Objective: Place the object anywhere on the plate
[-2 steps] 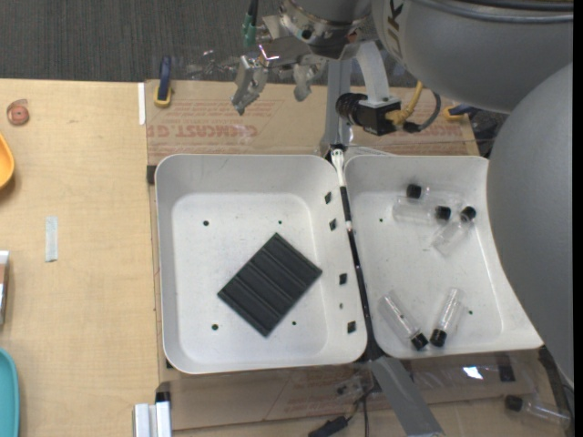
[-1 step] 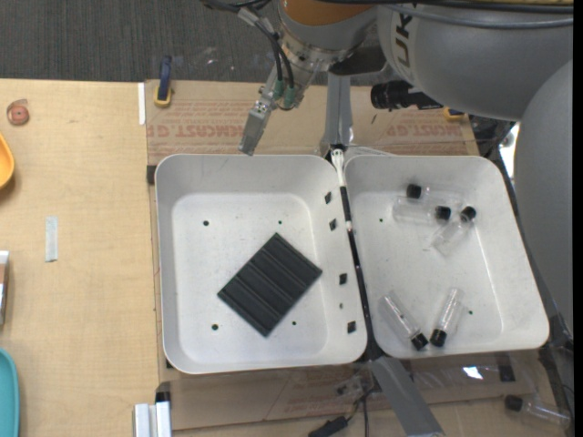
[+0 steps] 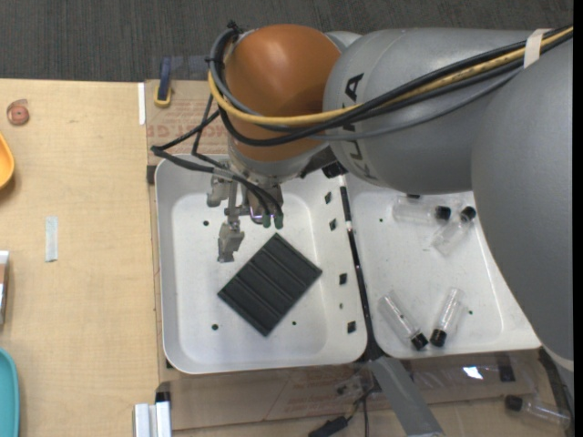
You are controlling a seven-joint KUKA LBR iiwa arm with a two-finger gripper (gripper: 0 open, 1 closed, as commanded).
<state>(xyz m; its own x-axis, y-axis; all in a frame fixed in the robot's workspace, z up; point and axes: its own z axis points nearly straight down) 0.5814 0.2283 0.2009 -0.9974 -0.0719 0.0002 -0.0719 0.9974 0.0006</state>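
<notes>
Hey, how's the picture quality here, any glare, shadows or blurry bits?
Camera view: even, soft light; the dark ribbed plate is sharp and casts little shadow on the left bin; mild sheen on the orange band; the clear tubes in the right bin look faint against the white.

White capital letters run along the grey arm [image 3: 428,107], just right of the orange band [image 3: 278,76]. They are seen at a slant and partly hidden by the black and yellow cables; one looks like an "A" and, lower down, one like a "U", but the full word cannot be read. Faint reddish printing marks the cardboard [image 3: 187,116] behind the left bin, too blurred to make out. No other writing or numbers can be read.
</notes>
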